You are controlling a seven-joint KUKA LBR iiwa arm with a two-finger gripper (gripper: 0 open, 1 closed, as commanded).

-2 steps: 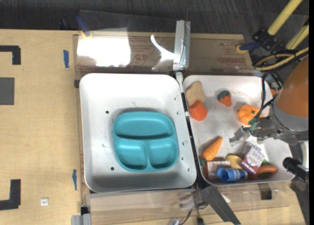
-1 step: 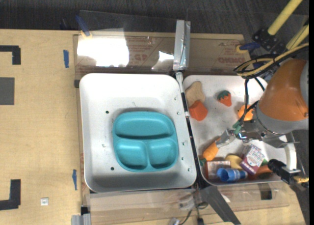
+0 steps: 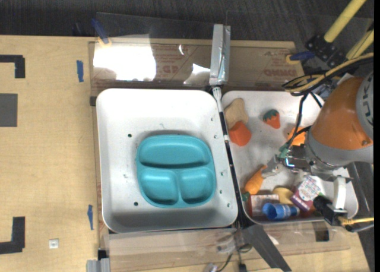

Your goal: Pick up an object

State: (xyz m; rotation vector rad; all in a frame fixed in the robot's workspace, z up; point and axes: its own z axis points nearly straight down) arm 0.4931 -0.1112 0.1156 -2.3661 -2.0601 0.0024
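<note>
Counter (image 3: pixel 41 146): tan board surface, two white bins side by side on it.

Left bin (image 3: pixel 113 116): holds one teal divided tray (image 3: pixel 175 168), three compartments, sitting about centre, slightly toward 5 o'clock.

Right bin (image 3: pixel 258 101): all the small objects are here. A clear divider wall (image 3: pixel 219 57) stands at 12 o'clock between the two bins.

Arm (image 3: pixel 343 119): grey body, orange band, comes in from 3 o'clock and covers the right bin's 3 o'clock side. Black cables run over it from 12 o'clock.

Claw (image 3: pixel 285 163): low over the right bin's middle, pointing toward 9 o'clock. Released or clenched: can't tell, the tip is too small and cluttered. Nothing visibly between the tips.

Objects in the right bin, big to small:
- tan block (image 3: pixel 235 110) at 11 o'clock, with an orange round piece (image 3: pixel 240 135) touching it on its 6 o'clock side
- red flat package (image 3: pixel 261 204) at 6 o'clock, along the bin's near wall
- blue cylinder (image 3: pixel 278 211) lying on the package
- orange carrot-like piece (image 3: pixel 254 182) just at 7 o'clock of the claw, near but apart
- round white-labelled item (image 3: pixel 309 189) under the arm at 5 o'clock
- small yellow piece (image 3: pixel 284 194) between package and labelled item
- small red-orange fruit with green top (image 3: pixel 272 118) at 12 o'clock, well apart from the rest
</note>
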